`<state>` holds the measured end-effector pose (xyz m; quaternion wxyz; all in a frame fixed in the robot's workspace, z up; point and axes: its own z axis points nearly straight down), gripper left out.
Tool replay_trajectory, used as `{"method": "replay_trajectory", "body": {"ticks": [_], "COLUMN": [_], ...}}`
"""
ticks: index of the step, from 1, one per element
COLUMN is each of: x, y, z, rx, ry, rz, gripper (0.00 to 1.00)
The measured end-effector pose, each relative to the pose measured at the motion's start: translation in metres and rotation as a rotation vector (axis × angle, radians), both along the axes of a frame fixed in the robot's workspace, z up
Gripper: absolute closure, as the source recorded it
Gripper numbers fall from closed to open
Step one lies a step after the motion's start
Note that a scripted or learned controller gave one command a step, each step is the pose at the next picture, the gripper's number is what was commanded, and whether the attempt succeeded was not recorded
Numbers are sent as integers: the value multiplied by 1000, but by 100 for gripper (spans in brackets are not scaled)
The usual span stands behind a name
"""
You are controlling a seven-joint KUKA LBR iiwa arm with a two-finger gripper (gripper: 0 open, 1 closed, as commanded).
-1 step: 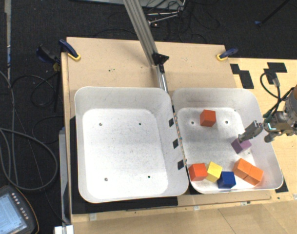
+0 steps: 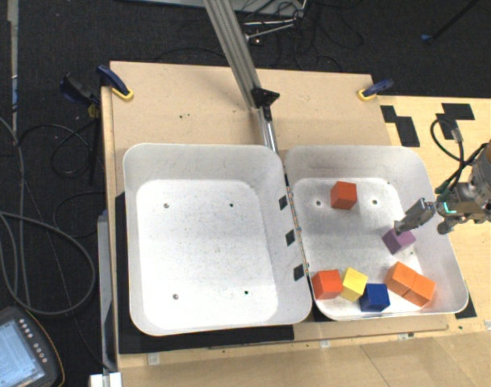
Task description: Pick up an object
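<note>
The claw (image 2: 412,216) hangs just above the purple block (image 2: 399,239) in the right bin (image 2: 438,185); its grip I cannot tell. The step looks like approach; next it needs to descend squarely.

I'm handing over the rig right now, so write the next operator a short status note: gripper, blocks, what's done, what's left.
Gripper: low over the right bin, right beside the purple block; whether it grips anything cannot be told.
Blocks, all in the right bin: an orange cube near the back; a purple block mid-right; along the front edge a red-orange cube, yellow cube, blue cube and a larger orange block.
Done: approach to the purple block.
Left: grasp and lift; nothing is visibly raised yet.
</note>
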<state>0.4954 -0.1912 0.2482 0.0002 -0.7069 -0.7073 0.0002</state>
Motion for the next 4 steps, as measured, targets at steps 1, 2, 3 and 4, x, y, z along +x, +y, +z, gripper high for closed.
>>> {"method": "replay_trajectory", "body": {"ticks": [1,2,3,4], "x": [-5,-5,-4,-3], "y": [-7,-5,-5,-5], "z": [-60,-103,-155,-142], "rx": [1,2,-1,-1], "ry": [5,4,0,-4], "rz": [-3,-1,-2,-1], "gripper": [0,0,0,100]}}
